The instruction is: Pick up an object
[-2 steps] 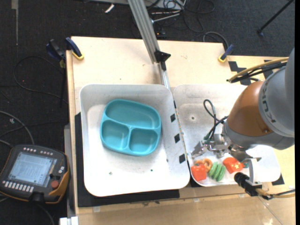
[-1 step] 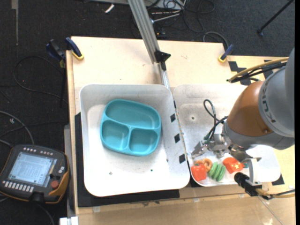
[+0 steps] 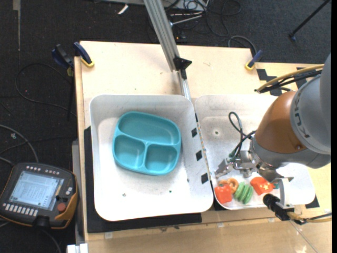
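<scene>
Down in the right bin (image 3: 216, 115), the gripper (image 3: 238, 162) hangs low over the near corner, just above a small cluster of toy foods; whether it grips anything cannot be told from this angle. Just below it lie a pretzel-like piece (image 3: 229, 183), a red pepper (image 3: 224, 194), a green ridged vegetable (image 3: 243, 192) and a red strawberry-like piece (image 3: 260, 185), packed close together against the bin's wall. Crowding is the likely risk: a descent could push the pieces aside or catch two together. A teal divided plate (image 3: 147, 143) sits in the left bin (image 3: 105, 194) on the worktop (image 3: 126, 67).
</scene>
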Tool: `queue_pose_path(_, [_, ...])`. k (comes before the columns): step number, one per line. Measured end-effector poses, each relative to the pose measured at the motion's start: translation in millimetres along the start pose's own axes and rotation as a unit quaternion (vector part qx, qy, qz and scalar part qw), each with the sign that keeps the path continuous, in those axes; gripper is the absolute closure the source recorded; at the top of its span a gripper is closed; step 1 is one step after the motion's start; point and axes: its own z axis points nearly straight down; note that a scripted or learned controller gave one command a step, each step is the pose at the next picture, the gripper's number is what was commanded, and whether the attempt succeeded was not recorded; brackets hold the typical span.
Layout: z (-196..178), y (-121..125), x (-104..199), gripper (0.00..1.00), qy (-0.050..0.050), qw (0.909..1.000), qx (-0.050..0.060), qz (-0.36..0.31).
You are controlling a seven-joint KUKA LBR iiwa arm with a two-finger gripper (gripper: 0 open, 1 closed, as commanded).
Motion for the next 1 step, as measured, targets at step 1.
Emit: queue_pose_path(1, [0.0,0.0,0.0,0.0,0.0,1.0,0.0,0.0])
